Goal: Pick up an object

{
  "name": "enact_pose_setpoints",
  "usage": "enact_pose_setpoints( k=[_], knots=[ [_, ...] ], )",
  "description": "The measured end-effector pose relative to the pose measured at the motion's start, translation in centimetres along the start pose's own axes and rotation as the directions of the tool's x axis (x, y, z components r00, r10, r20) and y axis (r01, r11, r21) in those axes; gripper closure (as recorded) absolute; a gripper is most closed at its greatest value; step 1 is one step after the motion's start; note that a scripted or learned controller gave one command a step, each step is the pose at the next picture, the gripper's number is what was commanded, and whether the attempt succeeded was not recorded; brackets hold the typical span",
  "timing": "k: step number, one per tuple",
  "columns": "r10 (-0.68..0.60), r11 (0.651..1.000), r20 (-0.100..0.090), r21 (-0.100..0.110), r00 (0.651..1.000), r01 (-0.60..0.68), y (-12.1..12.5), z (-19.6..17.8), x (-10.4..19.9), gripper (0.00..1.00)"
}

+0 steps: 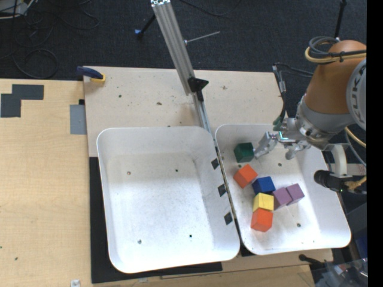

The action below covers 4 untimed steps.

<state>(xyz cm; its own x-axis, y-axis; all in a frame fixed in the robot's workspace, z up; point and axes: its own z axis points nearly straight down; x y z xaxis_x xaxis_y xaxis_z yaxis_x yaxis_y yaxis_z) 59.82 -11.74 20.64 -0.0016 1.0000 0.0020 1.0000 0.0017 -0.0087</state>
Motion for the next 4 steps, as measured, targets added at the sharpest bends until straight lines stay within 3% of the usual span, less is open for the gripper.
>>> enact_pose_setpoints(
  k=[1,2,3,4],
  knots=[
    [0.002,1.0,0.001,-0.005,1.0,-0.002,0.1,-0.3,-0.1,0.0],
    [0.002,1.0,0.001,0.0,1.0,-0.002,1.0,5.4,0.1,0.0],
    [0.002,1.0,-0.003,-0.02,1.0,-0.002,0.7,9.2,0.3,0.0],
    [0.004,1.0,0.002,-0.01,1.0,-0.004,0.5,9.8,0.0,0.0]
  ],
)
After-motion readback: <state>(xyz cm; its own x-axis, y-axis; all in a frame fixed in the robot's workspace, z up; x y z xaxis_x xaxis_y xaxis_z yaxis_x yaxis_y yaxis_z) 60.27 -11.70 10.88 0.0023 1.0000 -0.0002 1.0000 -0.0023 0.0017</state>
